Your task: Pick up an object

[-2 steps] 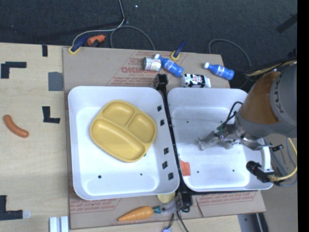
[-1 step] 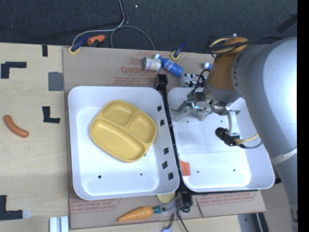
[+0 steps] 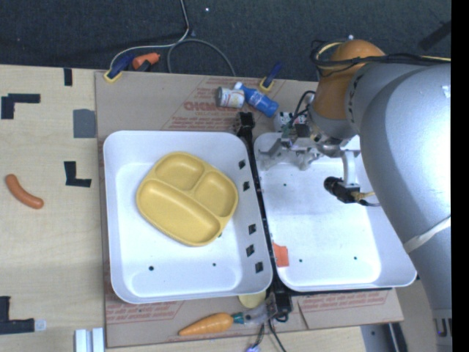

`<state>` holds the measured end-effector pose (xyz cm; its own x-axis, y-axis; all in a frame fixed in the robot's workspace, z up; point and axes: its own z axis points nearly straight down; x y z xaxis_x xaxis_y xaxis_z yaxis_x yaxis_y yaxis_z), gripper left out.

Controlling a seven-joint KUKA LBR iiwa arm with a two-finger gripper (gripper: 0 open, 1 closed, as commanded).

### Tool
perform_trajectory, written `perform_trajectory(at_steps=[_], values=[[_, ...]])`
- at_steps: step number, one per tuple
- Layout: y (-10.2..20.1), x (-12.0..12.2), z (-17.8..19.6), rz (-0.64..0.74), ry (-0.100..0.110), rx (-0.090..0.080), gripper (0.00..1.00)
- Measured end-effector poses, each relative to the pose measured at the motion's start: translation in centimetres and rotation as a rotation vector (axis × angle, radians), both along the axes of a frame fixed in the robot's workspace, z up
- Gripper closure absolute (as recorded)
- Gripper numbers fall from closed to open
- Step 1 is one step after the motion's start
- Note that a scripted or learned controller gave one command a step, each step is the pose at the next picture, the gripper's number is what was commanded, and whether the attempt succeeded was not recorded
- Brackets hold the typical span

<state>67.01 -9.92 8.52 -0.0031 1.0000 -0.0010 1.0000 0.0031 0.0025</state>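
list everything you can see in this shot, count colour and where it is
bins: 2, white, side by side on the bench
divided plate: 1, yellow, three compartments, lying in the left bin
small flat piece: 1, orange, at the left edge of the right bin
toy carrot: 1, orange with a green end, on the cardboard in front of the bins
toy sausage: 1, orange-red, on the wooden bench far left
bottle: 1, white and blue, lying on the cardboard behind the bins
clamps: 2, one orange-handled with yellow tip back left, one blue near the bottle
cable: 1, grey, looping behind the bench
arm: 1, grey with an orange band, over the right bin
gripper: 1, at the back of the right bin
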Motion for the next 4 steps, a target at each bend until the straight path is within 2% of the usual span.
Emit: perform_trajectory(at_steps=[1, 2, 3, 4], values=[[0.3, -3.6, 0.1, -0.003, -0.001, -0.002, 0.00], [0.5, -0.1, 0.0, -0.001, 0.002, 0.000, 0.00], [-7.0, -2.0, 0.2, -0.007, -0.002, -0.002, 0.00], [-0.4, -9.2, 0.2, 0.000, -0.002, -0.001, 0.00]])
